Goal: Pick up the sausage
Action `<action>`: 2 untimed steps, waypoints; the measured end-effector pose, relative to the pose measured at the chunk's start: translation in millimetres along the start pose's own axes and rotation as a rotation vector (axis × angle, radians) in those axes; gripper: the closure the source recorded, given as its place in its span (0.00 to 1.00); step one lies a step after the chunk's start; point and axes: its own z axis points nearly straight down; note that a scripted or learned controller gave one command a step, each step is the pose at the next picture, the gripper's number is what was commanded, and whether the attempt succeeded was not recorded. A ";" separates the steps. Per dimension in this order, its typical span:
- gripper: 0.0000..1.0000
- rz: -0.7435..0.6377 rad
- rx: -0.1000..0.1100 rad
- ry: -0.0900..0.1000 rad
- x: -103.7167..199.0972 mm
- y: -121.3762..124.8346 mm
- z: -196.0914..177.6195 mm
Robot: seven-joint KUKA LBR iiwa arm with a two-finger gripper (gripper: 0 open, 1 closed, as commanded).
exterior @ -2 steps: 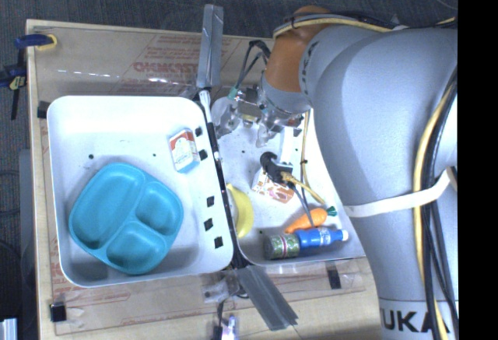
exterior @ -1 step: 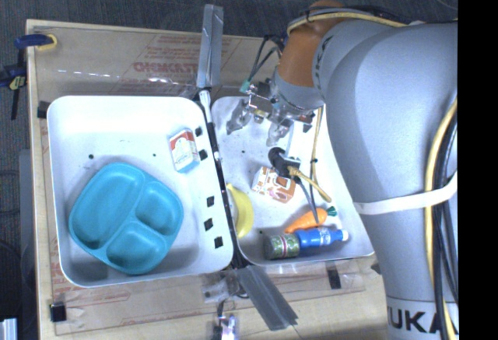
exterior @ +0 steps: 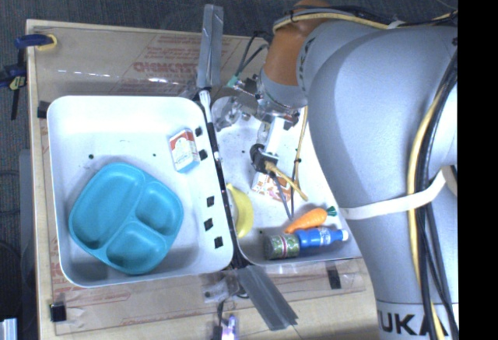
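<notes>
From the overhead camera, the grey arm (exterior: 366, 120) is reaching in from the right and hanging over the right-hand bin (exterior: 233, 145), its gripper (exterior: 261, 158) pointing down near the middle of that bin. Whether it is open or closed, I cannot tell; it is a dark blur at this angle, and nothing is showing as held.

Just beside the tip, a thin brownish stick is lying at a slant across a printed packet (exterior: 267, 189). I am taking that for the sausage (exterior: 286, 184), though it is small and hard to read. Nearer the front wall, a carrot (exterior: 310, 218), a blue bottle (exterior: 323, 237) and a dark can (exterior: 280, 246) are crowding together, with a yellow piece (exterior: 243, 210) against the divider.

Over in the left bin (exterior: 62, 117), a blue divided plate (exterior: 124, 215) and a small red-and-white box (exterior: 183, 150) are sitting well apart from the action.

By my reckoning the sausage is going to be light, slightly yielding and smooth enough to roll. Closing across its narrow width at mid-length looks safest, clear of the carrot.
</notes>
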 end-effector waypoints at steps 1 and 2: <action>0.00 0.028 0.000 -0.006 -2.3 1.0 16.1; 0.00 0.238 0.002 -0.001 12.4 -27.1 -81.5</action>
